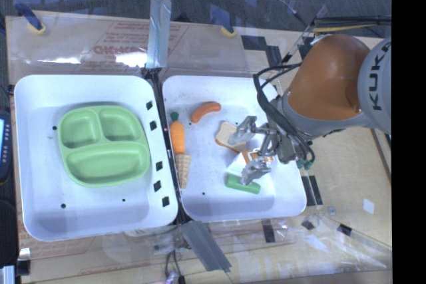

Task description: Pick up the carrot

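Camera view: the carrot (177,136) lies lengthwise against the left wall of the right bin (286,199), green top toward the far side, an ice-cream cone (182,169) just below it and a sausage (205,111) near its upper right. The arm (333,86) reaches in from the right; its pincer (254,148) stands open, fingers spread above a toast slice (228,135) and a green bar (241,184), well apart from the carrot and gripping nothing. In the left bin (40,93) on the worktop (200,33) rests a green divided plate (103,143).
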`<state>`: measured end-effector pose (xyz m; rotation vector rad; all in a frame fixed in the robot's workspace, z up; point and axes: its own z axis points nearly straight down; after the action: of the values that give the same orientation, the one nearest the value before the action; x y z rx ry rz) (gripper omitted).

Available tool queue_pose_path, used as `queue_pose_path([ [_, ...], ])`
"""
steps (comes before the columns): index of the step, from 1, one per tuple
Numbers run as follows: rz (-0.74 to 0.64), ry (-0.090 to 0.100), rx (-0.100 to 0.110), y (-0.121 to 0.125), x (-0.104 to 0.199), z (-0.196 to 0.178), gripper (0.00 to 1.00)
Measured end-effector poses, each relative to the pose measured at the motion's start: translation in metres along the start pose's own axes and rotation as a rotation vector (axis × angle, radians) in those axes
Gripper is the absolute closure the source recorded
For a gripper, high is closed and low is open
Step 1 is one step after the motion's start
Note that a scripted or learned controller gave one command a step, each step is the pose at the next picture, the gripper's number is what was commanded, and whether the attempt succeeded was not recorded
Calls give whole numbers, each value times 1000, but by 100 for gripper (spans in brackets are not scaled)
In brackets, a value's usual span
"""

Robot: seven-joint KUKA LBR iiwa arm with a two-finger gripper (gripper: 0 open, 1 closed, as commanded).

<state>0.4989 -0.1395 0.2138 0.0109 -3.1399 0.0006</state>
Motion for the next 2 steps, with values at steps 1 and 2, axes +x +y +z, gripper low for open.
queue_pose_path([
  [1,-168,5,-4,47,-42,105,0],
  [2,265,-3,-1,32,-113,121,0],
])
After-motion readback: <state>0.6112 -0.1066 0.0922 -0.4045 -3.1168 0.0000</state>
